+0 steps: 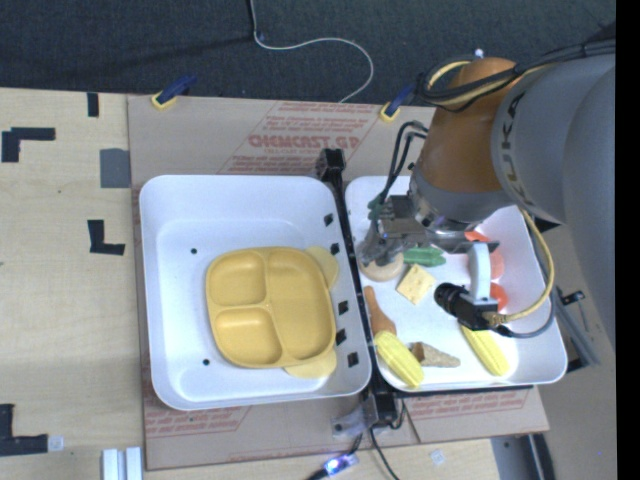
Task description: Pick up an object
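Grey two-finger tool (385, 246) sits low at the upper left of the right shallow white bin (530, 230), over a small tan round piece (381, 266); grip state cannot tell. Risk: crowded yellow plastic corn cob (398, 358) and cracker square (414, 285) nearby, fingers may clip the bin wall or slip off

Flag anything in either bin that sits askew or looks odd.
In the left bin, the yellow divided tray lies skewed to the bin's walls, on top of another yellow piece poking out beneath it.
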